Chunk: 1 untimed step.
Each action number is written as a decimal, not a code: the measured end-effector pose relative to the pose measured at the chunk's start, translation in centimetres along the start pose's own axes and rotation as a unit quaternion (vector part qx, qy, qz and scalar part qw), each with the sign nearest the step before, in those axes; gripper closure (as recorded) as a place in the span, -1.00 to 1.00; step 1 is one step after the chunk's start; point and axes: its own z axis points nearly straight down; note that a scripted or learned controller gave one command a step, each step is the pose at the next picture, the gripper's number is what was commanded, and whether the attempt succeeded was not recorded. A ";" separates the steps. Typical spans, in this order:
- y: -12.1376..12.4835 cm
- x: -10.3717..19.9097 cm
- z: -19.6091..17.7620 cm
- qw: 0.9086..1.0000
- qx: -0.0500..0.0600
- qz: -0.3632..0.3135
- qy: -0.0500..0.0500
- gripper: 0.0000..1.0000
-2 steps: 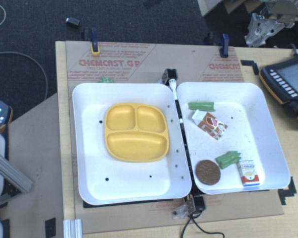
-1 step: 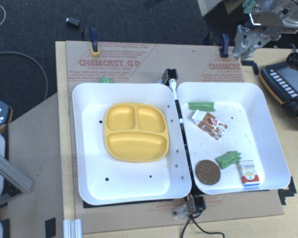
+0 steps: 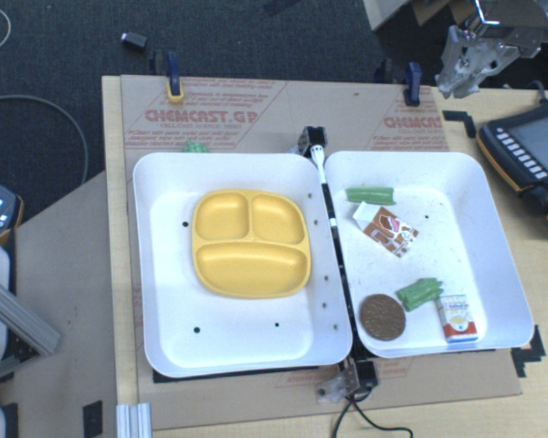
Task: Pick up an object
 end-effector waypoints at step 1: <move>-5.8 -9.2 13.0 1.000 0.013 0.009 -0.001 1.00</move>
